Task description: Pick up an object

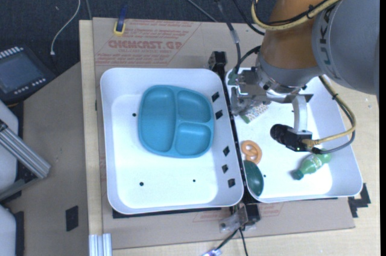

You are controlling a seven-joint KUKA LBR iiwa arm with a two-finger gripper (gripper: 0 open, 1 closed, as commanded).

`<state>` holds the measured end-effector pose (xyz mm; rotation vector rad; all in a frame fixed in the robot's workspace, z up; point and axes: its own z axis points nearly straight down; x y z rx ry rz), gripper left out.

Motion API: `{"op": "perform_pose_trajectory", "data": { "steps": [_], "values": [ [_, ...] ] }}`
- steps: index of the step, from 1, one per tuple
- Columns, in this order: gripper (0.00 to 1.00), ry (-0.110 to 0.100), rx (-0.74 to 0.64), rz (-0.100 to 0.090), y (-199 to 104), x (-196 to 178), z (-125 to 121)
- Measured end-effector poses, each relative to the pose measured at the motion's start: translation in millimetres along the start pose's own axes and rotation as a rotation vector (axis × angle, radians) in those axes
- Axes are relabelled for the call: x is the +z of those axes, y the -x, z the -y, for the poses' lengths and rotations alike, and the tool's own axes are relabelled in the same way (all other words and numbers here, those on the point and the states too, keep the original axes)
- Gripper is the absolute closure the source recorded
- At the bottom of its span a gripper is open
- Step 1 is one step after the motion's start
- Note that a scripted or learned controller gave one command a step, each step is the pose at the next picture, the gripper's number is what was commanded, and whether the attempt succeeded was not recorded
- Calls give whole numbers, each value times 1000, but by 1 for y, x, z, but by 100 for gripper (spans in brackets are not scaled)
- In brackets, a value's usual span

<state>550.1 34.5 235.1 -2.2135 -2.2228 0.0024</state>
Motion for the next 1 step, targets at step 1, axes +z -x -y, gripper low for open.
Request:
{"op": "perform_pose_trajectory", "data": {
  "steps": [1],
  "values": [
    [100,1,-3,-2,-54,-6,17]
  ]
}}
